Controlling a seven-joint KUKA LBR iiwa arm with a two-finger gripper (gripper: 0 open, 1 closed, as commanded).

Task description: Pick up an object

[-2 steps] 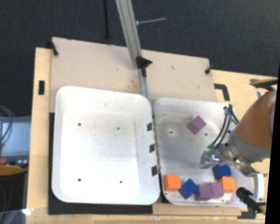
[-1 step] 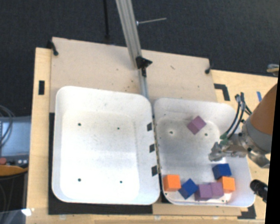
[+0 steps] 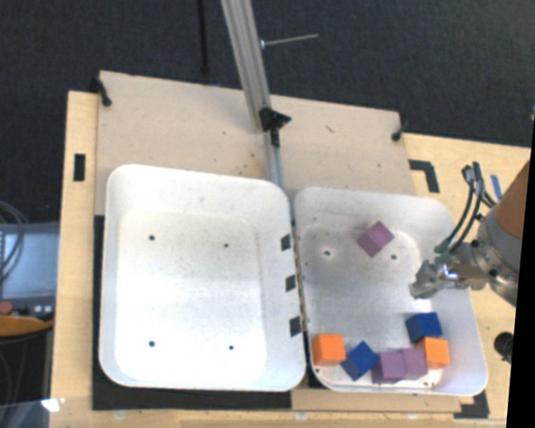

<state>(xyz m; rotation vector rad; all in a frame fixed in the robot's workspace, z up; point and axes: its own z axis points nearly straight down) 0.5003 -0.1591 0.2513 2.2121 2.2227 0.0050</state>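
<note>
My gripper hangs over the right bin, near its right wall and about halfway along it. From this slant I cannot tell how wide my fingers stand, and nothing shows between them, so I judge that I hold nothing yet.

Nearest to me is a blue cube, just toward the bin's front edge from my tip. An orange cube sits close against it at the front right corner. Along the front wall run two purple cubes, another blue cube and a second orange cube, packed close (some touching, as far as I can see). A lone purple cube lies near the bin's back edge, well apart from the rest.

To do this well I would choose the lone one at the back: free space on every side lets my fingers straddle it. I should centre over it, turn to face its flat sides, and descend straight. The crowded front row risks a finger landing on a neighbour.
</note>
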